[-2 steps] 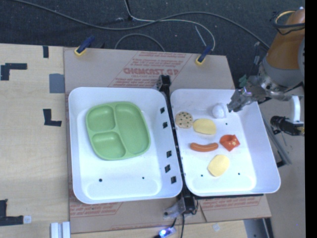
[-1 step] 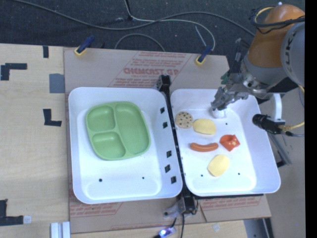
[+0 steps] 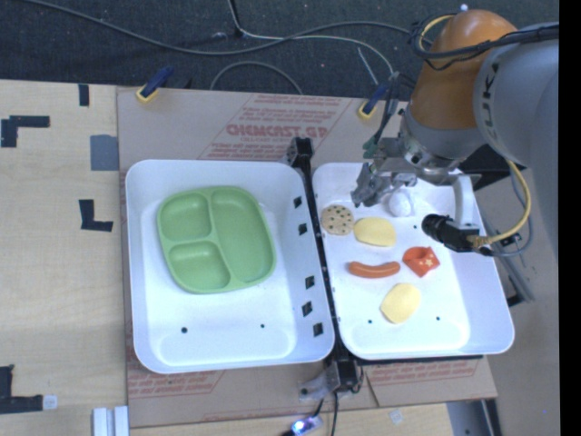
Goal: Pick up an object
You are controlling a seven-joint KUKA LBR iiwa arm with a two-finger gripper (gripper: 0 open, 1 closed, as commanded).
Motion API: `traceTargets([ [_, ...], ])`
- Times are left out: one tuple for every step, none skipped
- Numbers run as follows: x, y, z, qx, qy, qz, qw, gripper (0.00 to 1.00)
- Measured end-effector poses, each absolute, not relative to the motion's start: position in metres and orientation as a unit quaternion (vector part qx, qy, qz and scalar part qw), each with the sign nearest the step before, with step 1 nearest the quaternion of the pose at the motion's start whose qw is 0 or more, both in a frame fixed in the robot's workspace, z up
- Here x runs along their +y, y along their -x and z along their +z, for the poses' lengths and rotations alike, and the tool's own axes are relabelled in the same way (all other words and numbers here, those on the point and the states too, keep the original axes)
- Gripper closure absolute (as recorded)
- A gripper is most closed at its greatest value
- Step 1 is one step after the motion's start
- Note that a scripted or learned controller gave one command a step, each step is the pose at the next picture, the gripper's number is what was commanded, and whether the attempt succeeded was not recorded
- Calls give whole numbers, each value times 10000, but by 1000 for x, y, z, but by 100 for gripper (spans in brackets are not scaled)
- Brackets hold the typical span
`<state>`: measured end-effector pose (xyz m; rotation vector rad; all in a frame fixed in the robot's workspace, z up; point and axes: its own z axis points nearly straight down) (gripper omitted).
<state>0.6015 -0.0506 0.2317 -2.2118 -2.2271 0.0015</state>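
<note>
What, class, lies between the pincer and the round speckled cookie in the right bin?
Nothing visible: the pincer hangs just right of the round speckled cookie, with bare white bin floor between them.

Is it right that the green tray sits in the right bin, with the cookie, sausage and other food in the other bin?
Not quite. The camera view shows the green tray in the left bin; the cookie, sausage and other food are in the right bin.
</note>
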Motion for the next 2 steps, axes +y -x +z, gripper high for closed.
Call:
traceTargets([
  [6,-588,238,-7098,7044,1,17,100],
  [51,-580,239,-7092,7050,6,13,100],
])
